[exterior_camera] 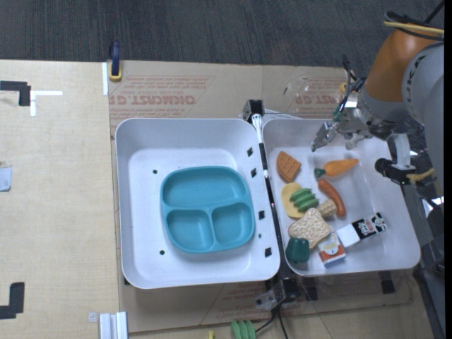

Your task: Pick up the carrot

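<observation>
The carrot [340, 167], orange with a small green top at its left end, lies in the back half of the right bin [399, 253]. My gripper [336, 138] hangs just behind and above it, near the bin's far wall. The fingers stand open and hold nothing. One fingertip [320, 143] points down left of the carrot's top. The grey arm with its orange band [392, 62] reaches in from the upper right.
Around the carrot lie a red sausage [332, 197], an orange bread piece [287, 166], a green pea pod on a yellow slice [301, 199], toast [309, 226], a green pepper [296, 250] and two small cartons [367, 227]. The left bin [134, 189] holds a blue divided plate [208, 209].
</observation>
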Motion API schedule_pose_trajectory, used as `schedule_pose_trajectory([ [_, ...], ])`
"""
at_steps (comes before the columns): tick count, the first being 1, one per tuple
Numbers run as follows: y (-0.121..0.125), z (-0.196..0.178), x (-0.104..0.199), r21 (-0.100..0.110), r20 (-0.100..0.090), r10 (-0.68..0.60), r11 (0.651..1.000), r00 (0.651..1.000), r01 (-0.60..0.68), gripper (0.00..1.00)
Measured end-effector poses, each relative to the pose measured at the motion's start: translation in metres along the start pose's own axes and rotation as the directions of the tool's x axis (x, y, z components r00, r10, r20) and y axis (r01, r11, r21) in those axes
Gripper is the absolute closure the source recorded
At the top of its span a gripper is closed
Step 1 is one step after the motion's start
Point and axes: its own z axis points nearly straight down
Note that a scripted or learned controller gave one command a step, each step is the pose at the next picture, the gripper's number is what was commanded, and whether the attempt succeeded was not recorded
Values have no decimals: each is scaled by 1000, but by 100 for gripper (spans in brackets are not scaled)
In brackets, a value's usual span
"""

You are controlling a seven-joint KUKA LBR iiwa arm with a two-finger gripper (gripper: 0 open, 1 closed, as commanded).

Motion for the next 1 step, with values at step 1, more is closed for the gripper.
schedule_pose_trajectory([
  [1, -67, 17, -47, 20, -14, 29, 999, 999, -29, 0],
])
